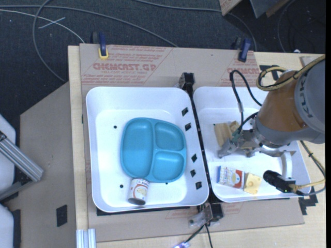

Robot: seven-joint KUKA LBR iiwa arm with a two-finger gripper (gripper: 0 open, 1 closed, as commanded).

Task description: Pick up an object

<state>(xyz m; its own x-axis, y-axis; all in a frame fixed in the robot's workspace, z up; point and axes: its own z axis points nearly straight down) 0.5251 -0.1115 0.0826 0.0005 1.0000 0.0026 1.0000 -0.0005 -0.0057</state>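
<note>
My gripper (231, 146) is low in the right bin (207, 105), near its middle, with the grey and orange arm reaching in from the right. A tan wooden block (224, 132) lies just beyond the gripper, touching or nearly touching it. A small white carton with a red and blue label (230, 176) lies flat in front of the gripper. Beside the carton sits a yellow cheese wedge (253, 183). In the left bin (98, 138) rest a blue divided plate (153, 149) and a small can (138, 191) on its side.
A black divider with clips (192, 133) runs between the two bins. Cables loop over the right bin's far side (238, 94). Clamps (103, 44) hold the cardboard base at the back.
</note>
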